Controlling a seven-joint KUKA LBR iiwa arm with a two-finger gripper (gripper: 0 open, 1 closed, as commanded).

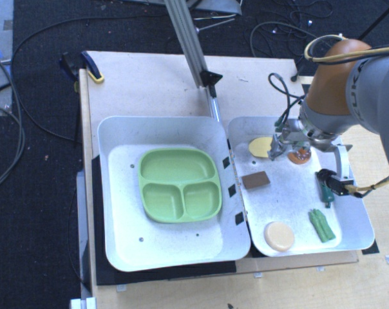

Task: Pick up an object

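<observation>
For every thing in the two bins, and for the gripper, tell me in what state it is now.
Green tray: lies flat in the left bin, nothing in its three compartments.
Yellow piece: lies in the right bin, by the gripper.
Brown block: lies flat, apart from the rest.
Cream disc: lies flat, near the front rim.
Green vegetable: lies on its side.
Orange piece: partly hidden under the gripper.
Gripper: low over the right bin.

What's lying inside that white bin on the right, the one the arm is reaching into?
In the right white bin: a yellow disc, brown block, cream round piece, green ridged piece and an orange object, partly covered by the gripper.
</observation>
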